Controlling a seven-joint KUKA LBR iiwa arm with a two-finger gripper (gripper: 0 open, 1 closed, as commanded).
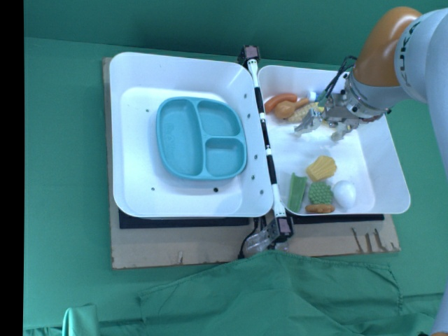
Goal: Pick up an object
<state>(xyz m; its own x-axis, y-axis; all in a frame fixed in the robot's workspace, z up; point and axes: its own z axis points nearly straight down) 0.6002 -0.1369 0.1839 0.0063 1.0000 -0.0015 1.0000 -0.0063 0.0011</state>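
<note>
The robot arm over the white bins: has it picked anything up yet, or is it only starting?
Nothing looks picked up yet. The gripper hovers low in the right bin, beside the sausage, and nothing shows between its fingers. The other toy foods, like the egg, lie untouched, and the blue plate holds nothing. The grasp and lift remain.

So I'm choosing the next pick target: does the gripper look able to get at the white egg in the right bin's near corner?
Probably yes. The white egg lies uncovered, with bare bin floor between it and the gripper hovering farther back. The bin wall and the green studded piece flank it closely, which may crowd the approach.
</note>
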